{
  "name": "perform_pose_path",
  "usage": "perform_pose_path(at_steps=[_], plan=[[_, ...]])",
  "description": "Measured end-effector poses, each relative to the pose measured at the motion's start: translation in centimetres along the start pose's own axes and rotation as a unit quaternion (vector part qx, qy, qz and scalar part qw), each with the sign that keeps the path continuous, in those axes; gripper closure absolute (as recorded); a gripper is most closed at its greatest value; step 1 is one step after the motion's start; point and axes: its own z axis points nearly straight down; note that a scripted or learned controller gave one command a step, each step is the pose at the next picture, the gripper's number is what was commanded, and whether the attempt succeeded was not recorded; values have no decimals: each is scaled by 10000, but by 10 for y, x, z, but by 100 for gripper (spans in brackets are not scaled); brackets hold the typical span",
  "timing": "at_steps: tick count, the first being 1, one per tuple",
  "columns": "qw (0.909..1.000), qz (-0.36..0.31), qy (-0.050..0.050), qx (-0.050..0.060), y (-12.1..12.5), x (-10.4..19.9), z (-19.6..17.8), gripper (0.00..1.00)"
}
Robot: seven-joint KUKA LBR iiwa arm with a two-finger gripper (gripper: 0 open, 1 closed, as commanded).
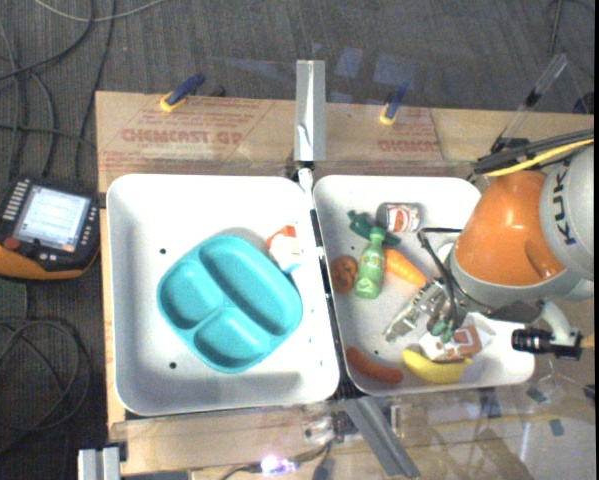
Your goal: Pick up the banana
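The banana [436,367] lay at the near edge of the right bin [499,376], beside a sausage [372,366] and just under a small carton [465,341]. The gripper [422,315] hovered just above it, fingers spread and empty: the approach step, by my reading. Next it needed to descend and close on the banana.

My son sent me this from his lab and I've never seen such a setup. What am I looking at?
One camera looks down at a slant on a bench with two shallow white bins. The grey and orange shape at right is a robot arm; its gripper hangs low in the right bin, beside the banana it should pick up. I see nothing held. Nearby lie a green bottle, a carrot, a can and a sausage. The left bin holds a turquoise divided tray.
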Motion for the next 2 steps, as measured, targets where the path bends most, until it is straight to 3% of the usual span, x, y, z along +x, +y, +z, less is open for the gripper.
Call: perform_pose_path(at_steps=[1,2], plan=[[10000,1,1,1,0,0,0,0],[10000,6,25,2,1,0,-6,100]])
